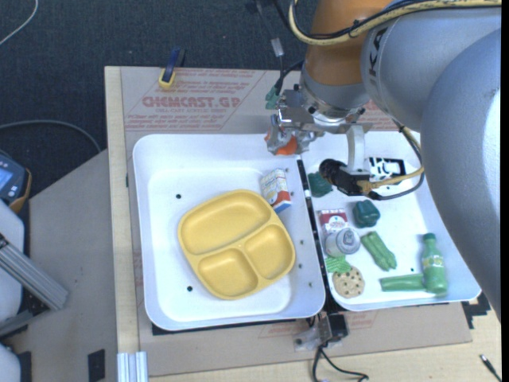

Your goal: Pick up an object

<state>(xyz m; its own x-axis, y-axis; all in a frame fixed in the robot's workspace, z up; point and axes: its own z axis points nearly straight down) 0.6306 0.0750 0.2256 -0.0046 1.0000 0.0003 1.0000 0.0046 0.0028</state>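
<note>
My gripper (285, 136) hangs over the far end of the divider between the two white bins, under the orange wrist band. A small orange-red thing (288, 143) shows right at its tip; whether it is held or just lies behind I cannot tell. In the left bin (155, 213) lies a yellow divided plate (235, 243), with a small white, red and blue packet (276, 188) at its far right corner. The right bin (445, 213) holds a dark green piece (320, 185), a teal pepper (366, 212), a red-white packet (332, 219), a silver can (346, 241) and a cookie (347, 280).
Also in the right bin are a green pickle (380, 251), a green bottle (432, 261) and a green stick (400, 283). The big grey arm covers that bin's far right part. A blue-yellow clamp (169, 70) sits on the board behind the bins.
</note>
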